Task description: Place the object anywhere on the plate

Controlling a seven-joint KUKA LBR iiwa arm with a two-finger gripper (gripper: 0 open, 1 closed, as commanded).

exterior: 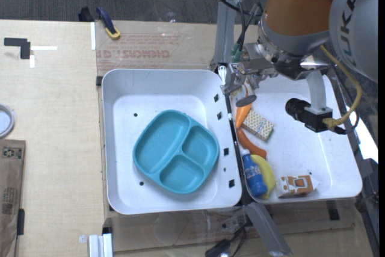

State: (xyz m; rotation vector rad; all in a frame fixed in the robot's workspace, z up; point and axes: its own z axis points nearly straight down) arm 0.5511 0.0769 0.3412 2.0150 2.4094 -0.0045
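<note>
Gripper (239, 88) low over right bin's (337, 189) left edge

The pale wooden bench (48, 105) is carrying two shallow white bins side by side: the left bin (111, 147) and the right bin (337, 177). A tape roll (5, 122) is lying at the bench's left edge, with brown packaging (11, 189) just below it.

Smooth matt blue plastic plate (175, 152), glossy white plastic bins (114, 129), pale wood bench (48, 105), brown cardboard sheet (156, 48)
</note>
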